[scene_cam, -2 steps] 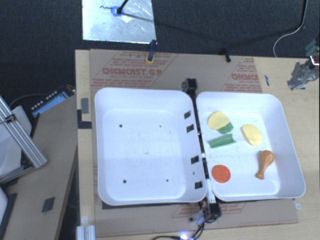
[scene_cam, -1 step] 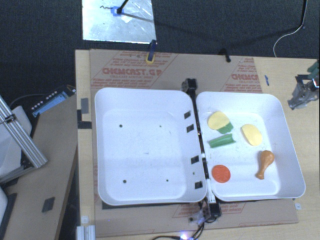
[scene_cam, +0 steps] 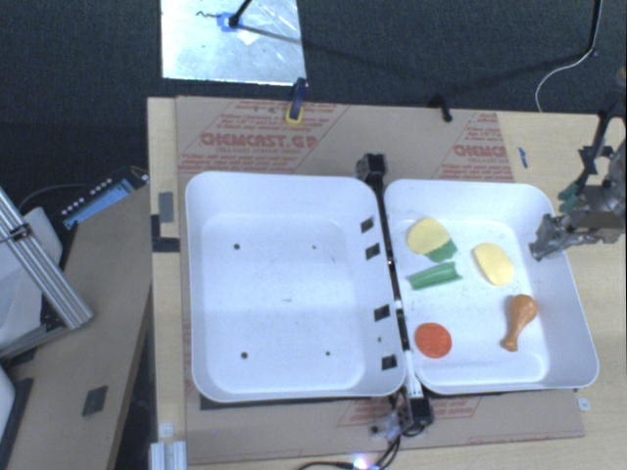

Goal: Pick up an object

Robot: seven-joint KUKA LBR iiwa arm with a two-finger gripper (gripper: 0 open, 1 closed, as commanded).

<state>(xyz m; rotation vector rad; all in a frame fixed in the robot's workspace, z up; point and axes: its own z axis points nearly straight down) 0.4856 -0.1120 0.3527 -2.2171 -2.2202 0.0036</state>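
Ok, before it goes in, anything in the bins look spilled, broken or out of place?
Nothing stands out. The right bin holds five toy foods lying apart or just touching: two yellow pieces, a green bean, a red slice and a drumstick. The gripper sits at its right rim.

My bench (scene_cam: 167,292) below me, a printed cardboard sheet (scene_cam: 323,130) lying flat on it, two shallow white bins touching side by side on the sheet, left bin (scene_cam: 211,292), right bin (scene_cam: 568,341), a yellow clip (scene_cam: 294,114) at the sheet's far edge

Foil sheet (scene_cam: 232,24), perhaps taped, beyond brown cardboard (scene_cam: 323,130).
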